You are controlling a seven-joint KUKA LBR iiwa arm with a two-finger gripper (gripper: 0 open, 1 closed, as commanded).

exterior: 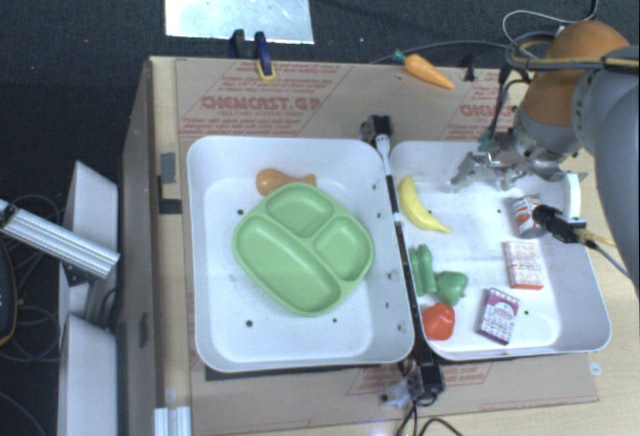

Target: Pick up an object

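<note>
My gripper (482,171) hangs over the back of the right bin (590,319), near its far wall. Its metal fingers are spread open with nothing between them. A yellow banana (420,206) lies to its lower left. A small red-and-white can (524,215) lies just to its lower right. Further toward the front are a pale pink box (523,264), a dark red box (498,314), a green pepper (432,274) and a red tomato-like piece (438,321).
The left bin (215,324) holds a green divided plate (303,246), with an orange piece (272,181) behind it. A toy carrot (430,72) lies on the bench behind the bins. A black divider (393,214) runs between the two bins.
</note>
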